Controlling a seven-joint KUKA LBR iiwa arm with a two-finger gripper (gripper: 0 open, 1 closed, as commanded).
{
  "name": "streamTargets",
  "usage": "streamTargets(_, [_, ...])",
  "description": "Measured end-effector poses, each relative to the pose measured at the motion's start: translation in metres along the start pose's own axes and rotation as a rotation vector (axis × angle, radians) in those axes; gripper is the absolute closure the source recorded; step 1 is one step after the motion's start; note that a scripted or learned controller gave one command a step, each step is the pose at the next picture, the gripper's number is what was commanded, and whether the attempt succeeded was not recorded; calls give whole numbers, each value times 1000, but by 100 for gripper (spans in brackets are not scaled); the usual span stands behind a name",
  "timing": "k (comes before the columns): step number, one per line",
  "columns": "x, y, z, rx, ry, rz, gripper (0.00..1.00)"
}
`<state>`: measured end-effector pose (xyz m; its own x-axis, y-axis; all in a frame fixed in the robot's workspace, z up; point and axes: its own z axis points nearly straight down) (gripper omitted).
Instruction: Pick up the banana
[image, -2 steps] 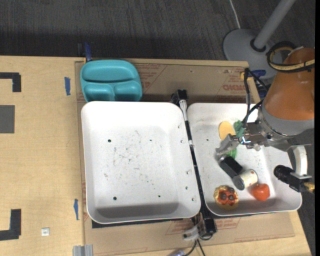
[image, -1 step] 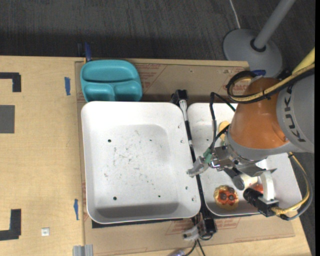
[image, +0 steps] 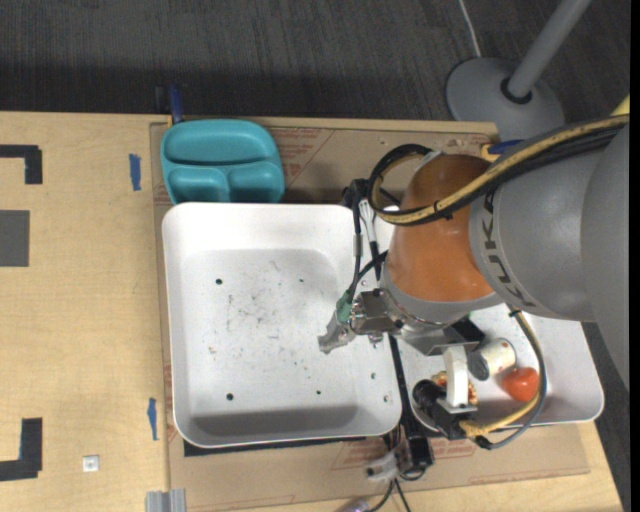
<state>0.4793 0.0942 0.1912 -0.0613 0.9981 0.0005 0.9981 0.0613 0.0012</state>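
Tool (image: 335, 335) low over left bin (image: 200, 400), grip state impossible to tell. Right bin (image: 585, 395) mostly hidden under arm (image: 540, 230); orange item (image: 520, 381) partly covered.

Two shallow bins of smooth white plastic sit on a matt, pale wood bench (image: 80, 330); the left bin (image: 200, 400) is scuffed with fine dark specks, its floor dull rather than shiny. A teal plastic tray (image: 220, 160) has a soft satin sheen. The arm's grey casing (image: 570, 230) looks smooth and semi-gloss, its orange band (image: 435, 235) glossy, with black rubbery cables (image: 400, 380).
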Motion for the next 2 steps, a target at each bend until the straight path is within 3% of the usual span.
streamTargets(1, [49, 3, 105, 0, 1, -157, 0])
streamTargets(2, [120, 46, 105, -4, 2, -163, 0])
